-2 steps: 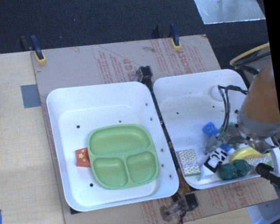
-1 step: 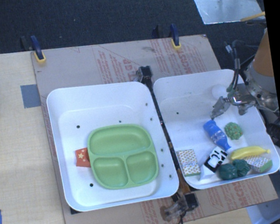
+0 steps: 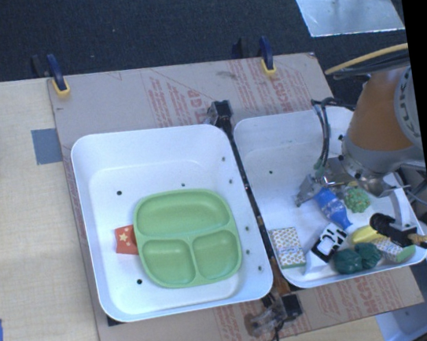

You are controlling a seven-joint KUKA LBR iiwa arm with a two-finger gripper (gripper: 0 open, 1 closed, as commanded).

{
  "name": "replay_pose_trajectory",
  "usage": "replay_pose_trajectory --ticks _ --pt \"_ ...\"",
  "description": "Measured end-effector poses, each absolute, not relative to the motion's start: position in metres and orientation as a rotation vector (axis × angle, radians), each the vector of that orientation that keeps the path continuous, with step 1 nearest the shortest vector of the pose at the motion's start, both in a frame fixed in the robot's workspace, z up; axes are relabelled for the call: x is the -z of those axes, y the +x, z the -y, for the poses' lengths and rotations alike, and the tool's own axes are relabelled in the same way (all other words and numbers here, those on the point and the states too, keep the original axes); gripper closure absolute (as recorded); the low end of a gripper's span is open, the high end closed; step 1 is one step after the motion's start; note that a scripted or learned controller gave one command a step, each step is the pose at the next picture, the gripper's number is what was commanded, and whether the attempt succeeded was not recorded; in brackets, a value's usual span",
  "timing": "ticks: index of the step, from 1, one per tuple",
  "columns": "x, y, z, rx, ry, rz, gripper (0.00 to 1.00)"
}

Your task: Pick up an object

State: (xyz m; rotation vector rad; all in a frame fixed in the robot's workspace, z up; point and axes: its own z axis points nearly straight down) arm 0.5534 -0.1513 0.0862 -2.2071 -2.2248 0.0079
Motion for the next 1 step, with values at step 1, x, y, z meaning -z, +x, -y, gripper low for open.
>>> replay_pose_trajectory --ticks 1 --pt "-0.1022 0.5541 0.1537 -0.006 -2.211 2.228 1.00"
